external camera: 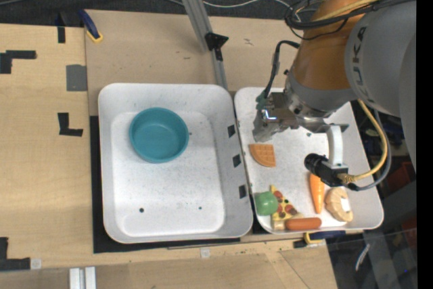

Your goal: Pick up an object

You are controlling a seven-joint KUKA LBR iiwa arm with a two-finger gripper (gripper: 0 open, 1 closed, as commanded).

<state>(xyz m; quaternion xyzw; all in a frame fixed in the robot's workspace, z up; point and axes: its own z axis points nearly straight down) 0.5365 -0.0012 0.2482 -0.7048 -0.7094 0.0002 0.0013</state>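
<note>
While the end effector [264,133] hovers, finger state unclear, the orange waffle [264,155] lies flat beneath.

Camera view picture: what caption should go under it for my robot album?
Robot gripper hovering above a waffle toy in the right bin; teal bowl in the left bin.

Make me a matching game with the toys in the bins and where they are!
Things:
1. bowl
2. waffle
3. carrot
4. sausage

Places:
A. right bin, along the near edge
B. left bin
C. right bin, just under the gripper
D. right bin, beside the bread

Pairs: 1-B, 2-C, 3-D, 4-A
</note>
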